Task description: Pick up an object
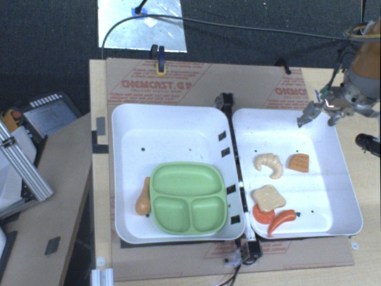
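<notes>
The right bin (pixel 333 159) holds a pale croissant (pixel 269 163), an orange-brown square piece (pixel 299 162), a slice of bread (pixel 268 197), a red-orange round piece under it (pixel 260 215) and a red-orange chili-shaped piece (pixel 281 219). My gripper (pixel 321 115) hangs over the bin's far right corner, above and to the right of the square piece. Its two fingers are spread apart and nothing is between them.
The left bin (pixel 134 130) holds a green three-compartment tray (pixel 187 196) and a tan drumstick-shaped piece (pixel 143 198) at the tray's left. A black clip (pixel 225 100) sits where the bins meet at the back. Cables cross above the bench.
</notes>
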Tool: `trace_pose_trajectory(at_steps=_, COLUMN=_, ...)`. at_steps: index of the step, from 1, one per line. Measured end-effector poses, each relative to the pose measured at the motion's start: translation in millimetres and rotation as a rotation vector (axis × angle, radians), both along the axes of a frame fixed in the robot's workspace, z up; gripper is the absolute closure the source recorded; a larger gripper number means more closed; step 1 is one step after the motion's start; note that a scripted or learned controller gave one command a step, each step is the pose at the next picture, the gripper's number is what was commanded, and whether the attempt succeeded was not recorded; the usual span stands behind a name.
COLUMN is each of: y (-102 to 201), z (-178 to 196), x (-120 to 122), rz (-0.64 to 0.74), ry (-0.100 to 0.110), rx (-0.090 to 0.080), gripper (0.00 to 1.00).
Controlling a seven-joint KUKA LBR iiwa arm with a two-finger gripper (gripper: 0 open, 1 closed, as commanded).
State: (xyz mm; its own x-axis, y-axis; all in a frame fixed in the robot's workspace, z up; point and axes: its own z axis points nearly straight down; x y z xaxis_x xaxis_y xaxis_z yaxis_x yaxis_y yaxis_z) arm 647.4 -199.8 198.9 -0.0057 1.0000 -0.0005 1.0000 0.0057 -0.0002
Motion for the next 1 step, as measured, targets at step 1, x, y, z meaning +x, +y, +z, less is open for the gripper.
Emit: trace_pose_trajectory(at_steps=1, y=4.2, z=-42.2, x=3.1, rz=0.001, ry=0.000, rx=0.000, gripper=0.00)
